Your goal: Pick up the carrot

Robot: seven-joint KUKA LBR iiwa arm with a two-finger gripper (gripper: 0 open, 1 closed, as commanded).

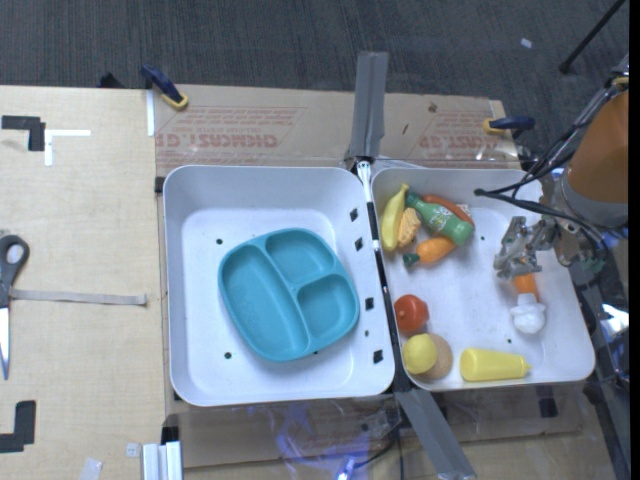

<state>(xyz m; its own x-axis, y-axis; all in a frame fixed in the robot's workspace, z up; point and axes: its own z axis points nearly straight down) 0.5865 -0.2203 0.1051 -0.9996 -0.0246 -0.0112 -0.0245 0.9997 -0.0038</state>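
Both white bins (190, 298) look like smooth plastic with a slight sheen. Inside the left bin, the blue divided plate (289, 294) is matt plastic. Right of the plate, the toys read as smooth moulded plastic: the carrot (435, 251), banana (393, 216), tomato (411, 312) and yellow cylinder (493, 365); the green bottle (441, 222) is glossier. Far right of the plate, the gripper (519, 250) is bare grey metal. Behind the plate lies brown printed cardboard (240, 128), matt. Left of the plate, the bench top (80, 238) looks like pale wood, matt, with metal scissors (8, 298).
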